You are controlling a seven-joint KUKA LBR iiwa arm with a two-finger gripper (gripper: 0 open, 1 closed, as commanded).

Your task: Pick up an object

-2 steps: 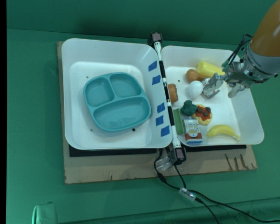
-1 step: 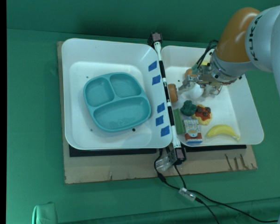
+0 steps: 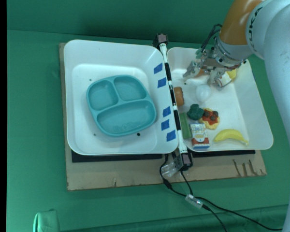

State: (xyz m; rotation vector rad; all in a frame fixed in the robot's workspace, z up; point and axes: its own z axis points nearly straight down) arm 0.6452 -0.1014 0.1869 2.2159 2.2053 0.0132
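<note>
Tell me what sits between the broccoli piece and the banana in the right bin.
In the camera view, a small pizza-like toy lies between the broccoli piece and the banana, touching the broccoli's right side.

Lighting even and moderately bright, with a strong green-teal cast over the whole scene. Light comes from above; shadows soft and short. Faint shadow under the divided plate (image 3: pixel 121 105) on the left bin (image 3: pixel 77 62). Mild glare on the white bin rims and on the arm's pale casing (image 3: pixel 280 57). Focus fairly sharp at centre; small toys in the right bin (image 3: pixel 258 124) slightly soft. No obvious edge distortion.
</note>
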